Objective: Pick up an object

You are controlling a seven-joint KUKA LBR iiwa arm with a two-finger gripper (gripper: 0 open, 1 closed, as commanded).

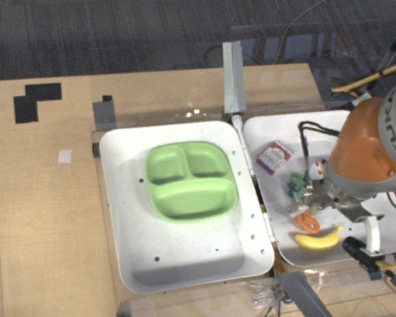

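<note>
In the right bin lie a yellow banana near the front, a small orange object just behind it, a green item in the middle and a purple-and-white packet toward the back. My gripper reaches in from the right under the orange wrist band. It hangs low between the green item and the orange object. The arm's body hides its fingertips.
The left bin holds a green divided plate. A metal divider post stands behind the two bins. Black cable loops over the right bin's back. The wooden bench spreads out to the left.
</note>
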